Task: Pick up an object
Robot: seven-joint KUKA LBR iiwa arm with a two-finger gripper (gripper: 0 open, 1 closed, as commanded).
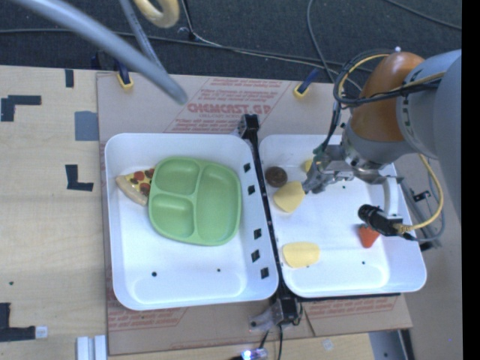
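Observation:
My gripper [316, 177] is low over the upper left part of the right bin [337, 276]. Just left of and below it lies a pale yellow chunk [289, 197], very close to the gripper's tip; contact cannot be judged. A small brown round piece [276, 176] sits near the divider, left of the gripper. A second yellow piece [300, 254] lies toward the bin's front. A red-orange piece [368, 236] rests at the right, partly behind a black part of the arm's cabling. A small yellow bit [307, 165] peeks out right behind the gripper.
The left bin [180, 283] holds a green divided plate [195, 201] and a pizza slice [136, 184] tucked under the plate's left edge. The grey arm with its orange band [386, 96] and cables covers the right bin's upper right. A black divider [259, 208] separates the bins.

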